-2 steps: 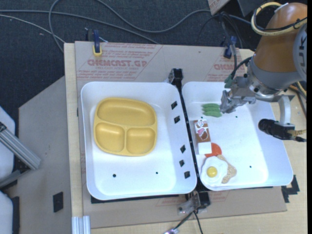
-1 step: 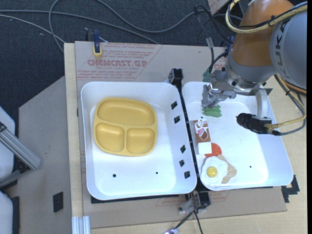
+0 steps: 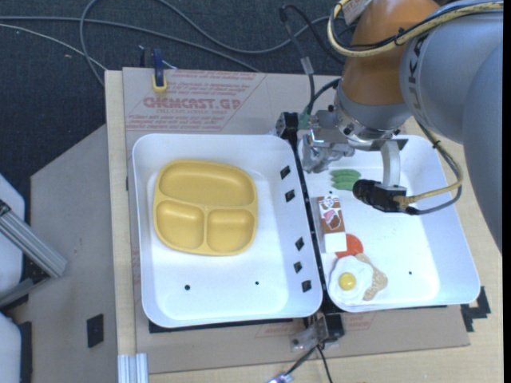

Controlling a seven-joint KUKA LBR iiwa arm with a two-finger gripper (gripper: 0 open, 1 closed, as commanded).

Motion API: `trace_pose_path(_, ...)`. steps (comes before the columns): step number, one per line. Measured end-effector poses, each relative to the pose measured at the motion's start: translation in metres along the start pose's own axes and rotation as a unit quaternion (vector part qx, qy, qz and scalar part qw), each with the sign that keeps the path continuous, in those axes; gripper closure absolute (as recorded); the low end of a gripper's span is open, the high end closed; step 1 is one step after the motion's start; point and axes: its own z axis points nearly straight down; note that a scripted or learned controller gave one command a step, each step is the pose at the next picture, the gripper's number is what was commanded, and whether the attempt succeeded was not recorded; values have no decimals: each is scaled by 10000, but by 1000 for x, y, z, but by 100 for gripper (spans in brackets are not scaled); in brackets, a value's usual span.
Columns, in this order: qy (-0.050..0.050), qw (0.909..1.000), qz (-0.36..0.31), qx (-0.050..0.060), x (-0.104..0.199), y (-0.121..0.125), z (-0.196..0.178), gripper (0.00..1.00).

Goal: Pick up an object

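Note:
My gripper (image 3: 317, 156) hangs over the far left corner of the right bin (image 3: 431, 238), close to the divider between the bins. Just to its right, a green toy vegetable (image 3: 346, 179) lies on the bin floor, partly under the wrist. Nearer the front lie a small brown and white packet (image 3: 330, 213), a red piece (image 3: 350, 246) and a toy fried egg (image 3: 352, 280) in a row along the bin's left side. Nothing shows between the gripper's tips.
A yellow three-compartment tray (image 3: 206, 206) lies in the left bin (image 3: 231, 294). A black cable connector (image 3: 382, 195) with a yellow cable hangs from the wrist over the right bin. The grey arm and its orange band (image 3: 383, 34) cover the bin's far right.

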Motion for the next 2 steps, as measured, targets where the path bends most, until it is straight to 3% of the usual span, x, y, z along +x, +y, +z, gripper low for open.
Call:
trace_pose_path(1, 0, 10000, 4, 2, 47, 14, 15, 100)
trace_pose_path(2, -3, 10000, 19, 3, 45, 13, 14, 0)
